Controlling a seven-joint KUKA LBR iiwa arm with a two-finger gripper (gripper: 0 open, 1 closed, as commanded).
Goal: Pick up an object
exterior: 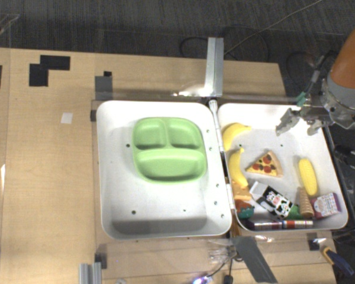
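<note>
Overhead, the gripper (299, 121) of the grey arm (350, 76) hangs at the upper right corner of the right bin (338, 176), its two fingers spread wide apart with nothing between them and touching none of the objects below. One fingertip points toward the bin's middle, the other sits near the bin's right wall.

The objects lie in the lower half of that bin, apart from the gripper. A toy pizza slice (266, 165), orange with red spots, rests near the centre. Two bananas (235, 148) curve along the left wall, one above the other. A yellow corn cob (307, 176) lies upright on the right side. Along the bottom edge sit a black-and-white carton (274, 200), a pink box (326, 205) and a marker (282, 223), crowded together.

In the left bin (112, 176), a green divided plate (168, 148) lies flat, slightly above centre.
</note>
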